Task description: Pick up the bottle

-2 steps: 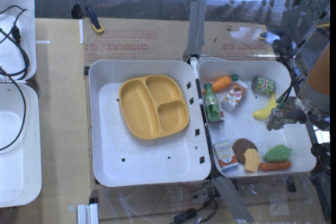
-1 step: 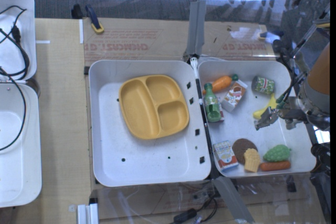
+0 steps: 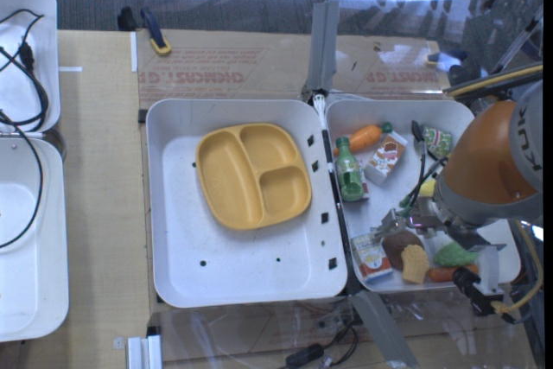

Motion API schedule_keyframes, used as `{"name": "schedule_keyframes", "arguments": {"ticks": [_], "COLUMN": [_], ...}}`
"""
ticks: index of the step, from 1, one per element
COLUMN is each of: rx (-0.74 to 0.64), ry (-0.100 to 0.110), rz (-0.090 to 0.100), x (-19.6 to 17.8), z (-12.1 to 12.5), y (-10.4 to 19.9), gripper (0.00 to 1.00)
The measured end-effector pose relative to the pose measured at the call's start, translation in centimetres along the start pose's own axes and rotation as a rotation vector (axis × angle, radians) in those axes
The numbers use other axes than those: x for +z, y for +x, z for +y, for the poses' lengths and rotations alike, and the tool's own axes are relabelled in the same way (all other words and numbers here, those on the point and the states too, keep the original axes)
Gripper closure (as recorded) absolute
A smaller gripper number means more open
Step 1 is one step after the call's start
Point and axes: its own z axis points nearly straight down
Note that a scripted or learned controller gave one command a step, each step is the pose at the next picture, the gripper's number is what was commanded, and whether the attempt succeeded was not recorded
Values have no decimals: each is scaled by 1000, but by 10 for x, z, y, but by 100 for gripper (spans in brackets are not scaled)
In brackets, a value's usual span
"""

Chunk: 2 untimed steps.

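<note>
The green bottle (image 3: 349, 172) lies in the right bin (image 3: 393, 105), close to its left wall, cap pointing to the far side. My gripper (image 3: 396, 226) hangs low over the near half of that bin, to the right of the bottle and nearer the front, apart from it. Nothing shows held in the gripper. The grey wrist with its orange band (image 3: 491, 162) hides the bin's right side.
Beside the bottle lie a carrot (image 3: 367, 136), a small carton (image 3: 385, 158) and a green packet (image 3: 437, 141). Under the gripper sit a brown piece (image 3: 398, 249), a tan piece (image 3: 416, 264), a green item (image 3: 454, 255) and a flat box (image 3: 369, 256). The left bin (image 3: 173, 212) holds a yellow divided plate (image 3: 254, 175).
</note>
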Motion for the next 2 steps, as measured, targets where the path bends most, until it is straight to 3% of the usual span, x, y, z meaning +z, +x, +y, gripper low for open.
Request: {"name": "schedule_keyframes", "arguments": {"ticks": [1,2], "rx": [97,249], "ry": [8,9], "rz": [0,1], "x": [4,4], "z": [53,8], "y": [11,-60], "gripper": [0,0]}}
